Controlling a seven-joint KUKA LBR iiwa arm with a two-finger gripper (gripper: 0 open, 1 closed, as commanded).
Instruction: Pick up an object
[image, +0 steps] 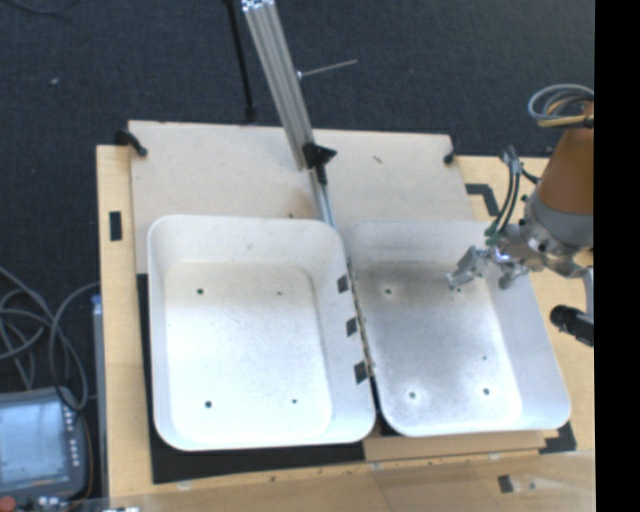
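- Grey two-finger gripper (480, 280) hanging over the right-hand shallow white plastic bin (556, 392), toward 2 o'clock of that bin's floor.
- Pincer spread apart, one finger slanting toward 8 o'clock, the other toward 4 o'clock; nothing caught between them.
- Grey arm with orange band (570, 172) reaching in from 3 o'clock, wrist hoses looped above it.
- Left-hand shallow white plastic bin (157, 243) lying at 9 o'clock of the gripper, well apart from it.
- Object to pick: cannot tell where; speckled grey scuffing and a few dark dots on both floors, too small to name as goods.
- Likely stage: poised for a descent, grasp not yet made.
- Risk one: closing on bare floor and lifting with nothing, caused by aiming at a scuff mark rather than a real item.
- Risk two: fingertips scraping or pressing the thin bin floor, caused by descending too far, possibly shifting the bin on the tan wooden bench (118, 330).
- Risk three: bumping the bin wall at 3 o'clock, the wrist sitting just beside that rim.
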